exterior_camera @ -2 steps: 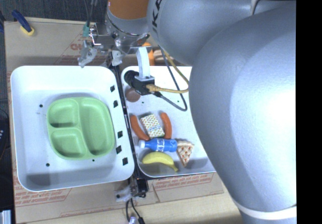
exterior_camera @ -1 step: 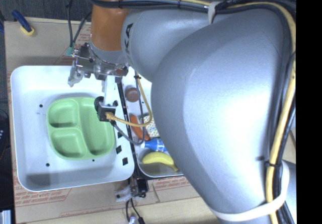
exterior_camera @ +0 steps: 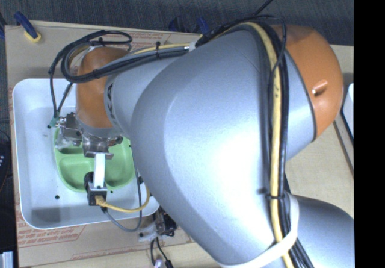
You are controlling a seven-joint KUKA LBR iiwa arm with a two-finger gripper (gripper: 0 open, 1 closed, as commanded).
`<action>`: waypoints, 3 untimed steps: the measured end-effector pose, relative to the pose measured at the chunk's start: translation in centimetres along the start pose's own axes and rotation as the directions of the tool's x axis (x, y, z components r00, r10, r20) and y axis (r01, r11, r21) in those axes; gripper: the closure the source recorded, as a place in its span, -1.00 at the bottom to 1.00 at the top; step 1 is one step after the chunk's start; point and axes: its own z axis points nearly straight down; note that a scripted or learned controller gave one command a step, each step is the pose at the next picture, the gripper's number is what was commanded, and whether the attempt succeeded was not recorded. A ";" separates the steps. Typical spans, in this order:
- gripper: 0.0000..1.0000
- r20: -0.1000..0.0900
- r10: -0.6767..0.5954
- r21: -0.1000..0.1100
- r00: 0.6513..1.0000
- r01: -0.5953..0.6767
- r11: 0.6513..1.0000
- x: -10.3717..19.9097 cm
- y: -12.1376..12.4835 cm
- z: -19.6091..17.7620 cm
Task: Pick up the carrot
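Directly over green bowl [exterior_camera: 71, 174] in left bin [exterior_camera: 27, 146]: claw [exterior_camera: 85, 149].

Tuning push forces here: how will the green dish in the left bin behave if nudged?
The green dish looks smooth and shallow, so it is probably stiff and light. On the glossy white bin it would likely slide rather than tip. The arm hides much of it, so this is tentative.

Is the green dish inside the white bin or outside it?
Inside: the green dish lies within the walls of the white bin, partly hidden by the arm.
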 end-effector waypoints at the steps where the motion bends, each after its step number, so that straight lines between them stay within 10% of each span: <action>1: 1.00 0.004 -0.005 0.001 1.000 0.005 1.000 -0.1 0.1 -1.0; 2: 1.00 0.000 -0.126 0.006 0.992 0.126 0.992 -8.8 8.6 -8.6; 3: 1.00 0.001 0.016 0.009 1.000 -0.016 1.000 -0.4 3.9 -8.8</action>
